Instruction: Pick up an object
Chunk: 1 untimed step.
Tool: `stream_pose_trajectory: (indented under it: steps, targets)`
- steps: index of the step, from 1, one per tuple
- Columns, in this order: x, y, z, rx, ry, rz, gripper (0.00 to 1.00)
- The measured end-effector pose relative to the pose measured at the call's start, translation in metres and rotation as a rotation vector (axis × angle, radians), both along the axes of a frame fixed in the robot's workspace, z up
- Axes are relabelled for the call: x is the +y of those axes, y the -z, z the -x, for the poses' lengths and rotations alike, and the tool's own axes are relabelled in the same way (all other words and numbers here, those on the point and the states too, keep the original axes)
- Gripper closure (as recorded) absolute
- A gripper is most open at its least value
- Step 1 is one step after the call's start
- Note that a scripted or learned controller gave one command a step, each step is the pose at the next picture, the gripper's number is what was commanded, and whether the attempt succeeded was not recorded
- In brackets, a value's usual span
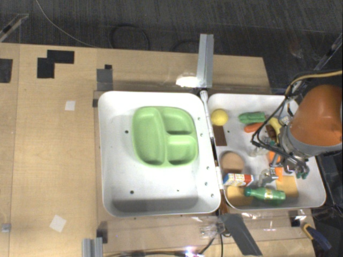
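The arm [317,123], orange band uppermost, is reaching over the right bin [320,193] from the right, and its gripper [274,174] is hanging low among the clutter there. How its jaws are standing, I cannot tell. Just beside the gripper, a green bottle [266,195] is lying on its side near the bin's front wall, next to an orange block [288,186] and a small red-and-white carton [237,179]. A yellow ball [218,116], a green pepper-like piece [252,117] and a brown round lump [232,160] are lying further back. In the left bin [115,197], 1 green tray with 3 compartments [163,135] is resting.
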<state>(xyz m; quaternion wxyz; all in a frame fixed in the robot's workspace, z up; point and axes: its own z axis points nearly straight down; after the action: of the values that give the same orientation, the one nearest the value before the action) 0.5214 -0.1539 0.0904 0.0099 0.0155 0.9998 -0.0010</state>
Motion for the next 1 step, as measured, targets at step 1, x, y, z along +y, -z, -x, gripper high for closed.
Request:
stream_pose_trajectory:
  steps: [1]
  targets:
    - [0.0004, -0.0145, -0.0053, -0.017, -0.005, 0.004, 1.00]
